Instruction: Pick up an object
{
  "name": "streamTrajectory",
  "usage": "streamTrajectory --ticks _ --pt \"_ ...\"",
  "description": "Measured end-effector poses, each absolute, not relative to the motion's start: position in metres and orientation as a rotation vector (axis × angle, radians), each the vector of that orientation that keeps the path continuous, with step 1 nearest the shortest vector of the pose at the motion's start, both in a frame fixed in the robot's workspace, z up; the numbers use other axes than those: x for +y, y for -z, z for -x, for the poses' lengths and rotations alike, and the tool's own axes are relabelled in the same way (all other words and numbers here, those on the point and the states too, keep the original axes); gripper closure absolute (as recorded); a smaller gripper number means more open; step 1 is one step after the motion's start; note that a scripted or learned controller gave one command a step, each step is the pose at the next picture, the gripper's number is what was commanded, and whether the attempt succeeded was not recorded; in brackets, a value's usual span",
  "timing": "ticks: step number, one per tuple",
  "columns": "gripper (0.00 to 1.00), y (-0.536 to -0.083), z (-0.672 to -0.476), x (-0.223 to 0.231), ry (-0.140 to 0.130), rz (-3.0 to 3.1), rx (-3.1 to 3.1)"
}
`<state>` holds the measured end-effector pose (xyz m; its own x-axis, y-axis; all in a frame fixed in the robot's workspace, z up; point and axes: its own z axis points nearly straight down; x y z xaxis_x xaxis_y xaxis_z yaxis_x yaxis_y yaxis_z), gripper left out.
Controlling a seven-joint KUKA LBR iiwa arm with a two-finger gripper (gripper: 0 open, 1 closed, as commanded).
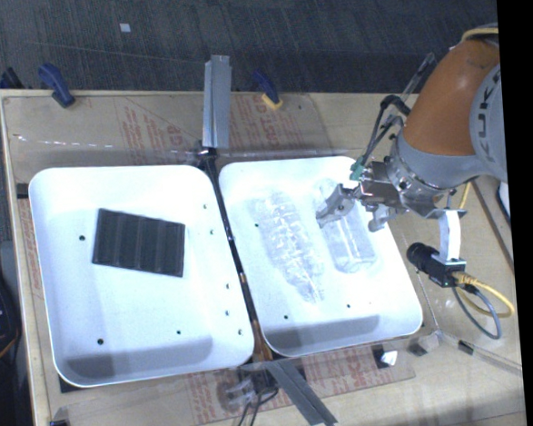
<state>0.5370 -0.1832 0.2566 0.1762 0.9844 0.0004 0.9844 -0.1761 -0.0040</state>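
In the right bin [396, 312] lie two clear plastic bottles: a long crumpled one [288, 241] near the middle and a shorter one [351, 245] toward the right wall. My gripper [356, 212] hovers over the upper end of the shorter bottle, open, with its two fingers spread apart and nothing visibly between them. In the left bin [67, 353] a dark ribbed rectangular slab [138, 243] lies flat, slightly turned, far from the gripper.
A metal divider bar [217, 102] stands at the back between the bins, with blue clamps [56, 86] along the bench's rear edge. Cables and a black plug [431, 264] hang off the arm just beyond the right bin's right wall.
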Motion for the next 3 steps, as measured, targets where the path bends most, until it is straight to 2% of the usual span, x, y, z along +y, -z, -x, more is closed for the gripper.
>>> streamTrajectory --ticks 1,2,3 --pt "0.00 -0.270 -0.558 -0.204 -0.002 2.422 -2.000" --pt "0.00 -0.313 -0.543 -0.206 0.000 2.389 -2.041" --pt "0.00 -0.336 -0.514 -0.199 -0.001 2.387 -2.041"
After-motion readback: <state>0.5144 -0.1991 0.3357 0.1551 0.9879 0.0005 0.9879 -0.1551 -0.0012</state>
